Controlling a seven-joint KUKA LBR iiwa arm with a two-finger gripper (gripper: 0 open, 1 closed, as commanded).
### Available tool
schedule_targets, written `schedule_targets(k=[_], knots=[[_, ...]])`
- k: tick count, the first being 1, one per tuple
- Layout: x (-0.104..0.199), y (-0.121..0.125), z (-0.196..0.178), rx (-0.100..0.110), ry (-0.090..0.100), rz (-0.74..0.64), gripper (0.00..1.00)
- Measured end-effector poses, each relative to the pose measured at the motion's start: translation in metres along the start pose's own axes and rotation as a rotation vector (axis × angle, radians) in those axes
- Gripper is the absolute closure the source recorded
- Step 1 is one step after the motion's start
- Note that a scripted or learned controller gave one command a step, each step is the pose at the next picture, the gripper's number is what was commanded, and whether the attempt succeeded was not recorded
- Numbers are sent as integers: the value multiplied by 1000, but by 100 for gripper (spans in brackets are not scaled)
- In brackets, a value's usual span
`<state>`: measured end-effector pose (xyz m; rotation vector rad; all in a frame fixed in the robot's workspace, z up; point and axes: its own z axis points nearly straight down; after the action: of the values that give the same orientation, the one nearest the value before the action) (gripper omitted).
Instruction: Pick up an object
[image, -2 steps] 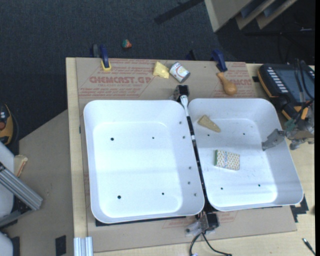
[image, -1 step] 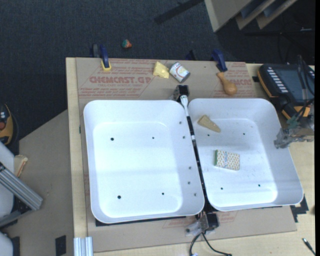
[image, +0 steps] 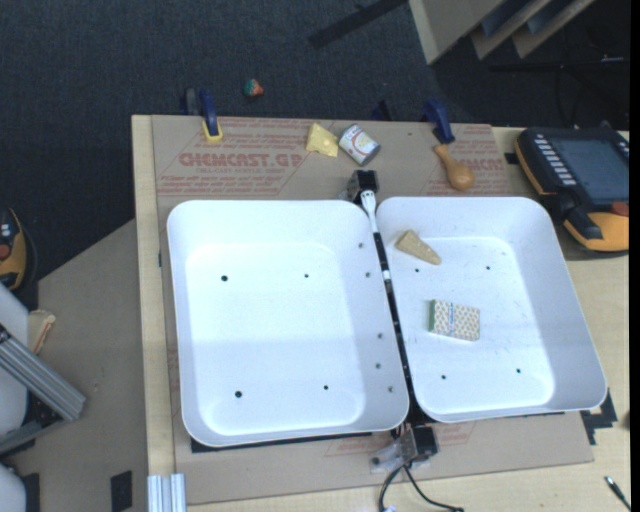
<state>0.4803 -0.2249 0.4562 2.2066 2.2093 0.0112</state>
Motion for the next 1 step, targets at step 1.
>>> schedule_targets(k=[1], knots=[[115, -2, 79, 26, 14, -11, 100]])
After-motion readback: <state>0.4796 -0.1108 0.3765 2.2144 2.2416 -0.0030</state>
